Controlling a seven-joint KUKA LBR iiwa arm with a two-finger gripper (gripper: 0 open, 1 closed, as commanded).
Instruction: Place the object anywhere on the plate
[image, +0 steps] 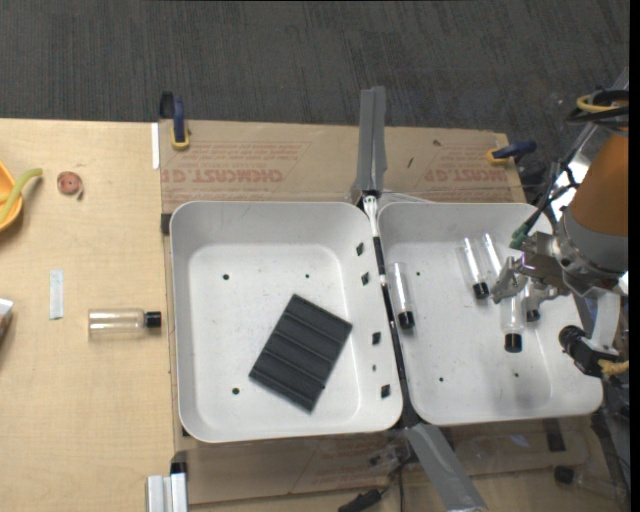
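A dark ribbed rectangular plate (300, 352) lies tilted on the floor of the left bin (200, 240). In the right bin (440, 390) lie several clear tubes with black caps: one (402, 297) by the left wall, two (474, 266) near the middle, and one (514, 327) further right. My gripper (518, 284) hangs over the right bin, just above the upper end of that rightmost tube. Whether it touches the tube is unclear from this angle. The arm's orange band (606, 195) is at the right edge.
On the wooden bench to the left lie a clear bottle with a black cap (122, 320), a small white strip (56, 295), a red disc (68, 182) and a yellow object (10, 195). Clamps (176, 122) hold the cardboard behind the bins.
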